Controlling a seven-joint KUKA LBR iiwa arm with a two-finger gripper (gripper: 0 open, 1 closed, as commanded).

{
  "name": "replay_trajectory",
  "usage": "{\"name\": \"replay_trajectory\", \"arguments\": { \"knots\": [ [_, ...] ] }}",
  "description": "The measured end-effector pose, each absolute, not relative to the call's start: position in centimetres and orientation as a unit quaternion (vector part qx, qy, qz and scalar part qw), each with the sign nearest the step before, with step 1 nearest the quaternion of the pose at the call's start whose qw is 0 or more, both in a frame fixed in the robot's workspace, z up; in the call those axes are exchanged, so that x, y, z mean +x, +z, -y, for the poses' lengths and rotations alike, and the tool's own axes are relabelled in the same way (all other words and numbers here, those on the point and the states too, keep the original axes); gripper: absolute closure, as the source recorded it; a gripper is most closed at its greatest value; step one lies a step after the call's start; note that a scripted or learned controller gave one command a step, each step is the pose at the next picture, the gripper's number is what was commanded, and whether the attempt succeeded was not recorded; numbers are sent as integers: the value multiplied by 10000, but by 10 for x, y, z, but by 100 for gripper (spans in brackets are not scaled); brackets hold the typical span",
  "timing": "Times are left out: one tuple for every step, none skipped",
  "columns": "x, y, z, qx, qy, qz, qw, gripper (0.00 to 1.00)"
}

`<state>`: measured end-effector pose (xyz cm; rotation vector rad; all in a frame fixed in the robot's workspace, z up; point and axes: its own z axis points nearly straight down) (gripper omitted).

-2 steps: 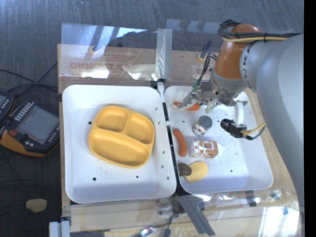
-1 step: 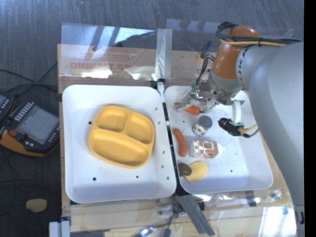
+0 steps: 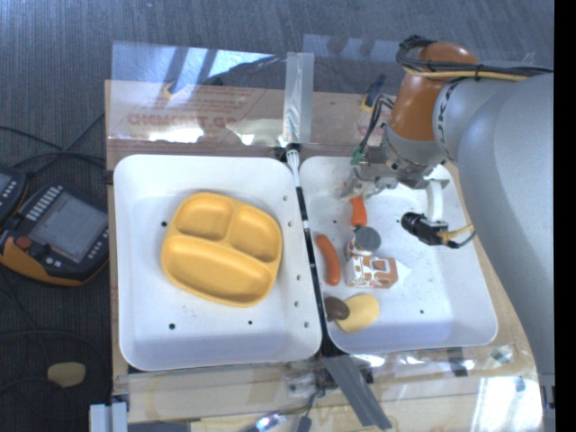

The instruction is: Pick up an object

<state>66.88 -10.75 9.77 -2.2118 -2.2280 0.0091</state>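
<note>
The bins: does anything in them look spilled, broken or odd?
Nothing looks spilled or broken. The left bin holds one yellow tray, lying slightly askew. The right bin has small items bunched toward its left side, including a sausage and a carrot.

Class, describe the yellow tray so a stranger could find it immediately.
Find the left white bin of the two on the bench. The yellow tray lies in its middle, alone. It is far bigger than the small items in the right bin and is split into three compartments.
</note>
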Motion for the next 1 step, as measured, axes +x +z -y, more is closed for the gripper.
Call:
{"name": "replay_trajectory", "arguments": {
  "knots": [
    [668,184,51,-7058,4,7084,-2,100]
  ]
}}
